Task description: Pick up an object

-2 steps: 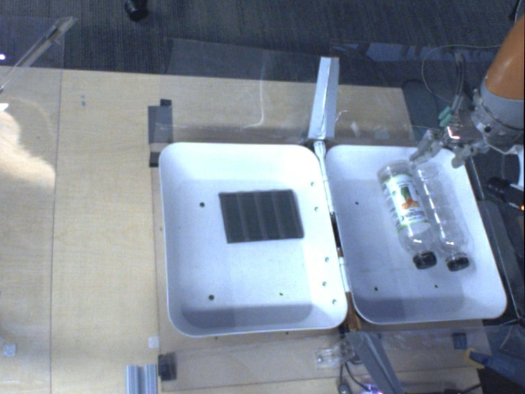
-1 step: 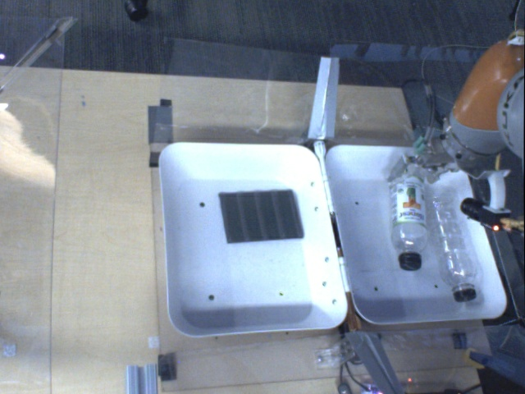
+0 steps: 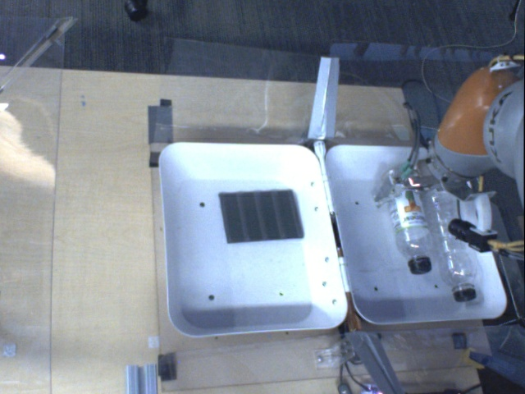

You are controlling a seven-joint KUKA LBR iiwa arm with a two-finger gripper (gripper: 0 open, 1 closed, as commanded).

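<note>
Two clear bottles (image 3: 414, 232) lie in right bin (image 3: 361, 302), long axes running top-to-bottom, black caps toward near edge. Pincer (image 3: 420, 177) above their upper ends; can't tell its state.

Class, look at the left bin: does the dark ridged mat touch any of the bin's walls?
Apart. The camera view shows the dark ridged mat with white floor all around it, short of the left bin walls.
</note>
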